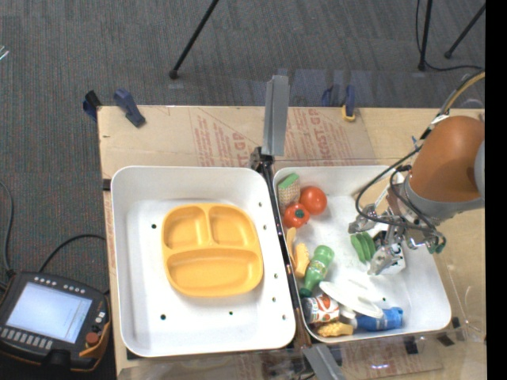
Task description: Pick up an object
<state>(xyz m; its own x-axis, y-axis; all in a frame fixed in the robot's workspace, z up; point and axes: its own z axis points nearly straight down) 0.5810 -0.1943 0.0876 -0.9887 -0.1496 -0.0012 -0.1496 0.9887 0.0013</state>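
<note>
My gripper hangs low inside the right bin, near its right-hand middle, under the orange band of the arm. Just left of the fingers lies a green pickle-like piece, close to them or touching. Further left along the bin's left wall sit two red tomatoes, a yellow corn cob and a green bottle. At the bin's front lie a white plate, a can and a blue bottle.
The left bin holds a yellow divided plate. A grey post stands at the back between the two bins. Cables loop from the wrist over the right bin. A teach pendant lies at the lower left.
</note>
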